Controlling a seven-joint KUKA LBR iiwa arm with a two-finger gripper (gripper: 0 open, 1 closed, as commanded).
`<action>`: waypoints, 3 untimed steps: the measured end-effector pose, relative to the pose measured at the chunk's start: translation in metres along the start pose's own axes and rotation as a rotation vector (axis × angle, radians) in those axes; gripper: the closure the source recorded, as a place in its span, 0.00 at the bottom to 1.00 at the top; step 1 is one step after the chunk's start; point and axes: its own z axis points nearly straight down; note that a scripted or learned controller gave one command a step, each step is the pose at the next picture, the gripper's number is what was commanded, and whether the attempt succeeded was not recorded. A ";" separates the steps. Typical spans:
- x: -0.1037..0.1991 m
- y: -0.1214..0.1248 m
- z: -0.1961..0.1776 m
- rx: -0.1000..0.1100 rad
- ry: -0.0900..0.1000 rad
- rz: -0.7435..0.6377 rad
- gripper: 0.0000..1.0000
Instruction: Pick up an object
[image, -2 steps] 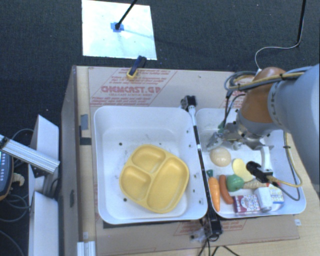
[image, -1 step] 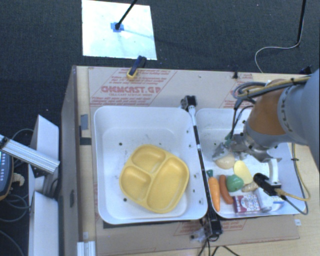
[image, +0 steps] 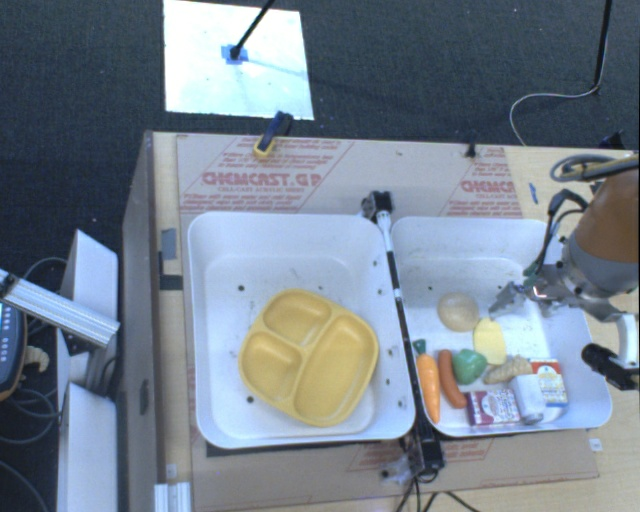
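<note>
A: Objects are gathered in the right bin (image: 470, 245): a pale round piece (image: 458, 311), a yellow block (image: 489, 341), a carrot (image: 428, 386), a green pepper (image: 467, 365), a red carton (image: 494, 407) and a white can (image: 529, 398) near its front edge.

B: Where is the gripper (image: 512, 298) seen?

A: It is seen above the same bin, just right of the pale round piece; whether anything is grasped cannot be told.

B: And the left bin (image: 230, 245)?

A: A yellow divided tray (image: 309, 355) is held in it.
</note>
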 end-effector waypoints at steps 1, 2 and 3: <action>0.058 -0.039 0.041 0.001 0.003 -0.003 0.00; 0.064 0.038 0.041 0.000 0.003 -0.004 0.00; 0.064 0.039 0.030 -0.003 0.002 -0.006 1.00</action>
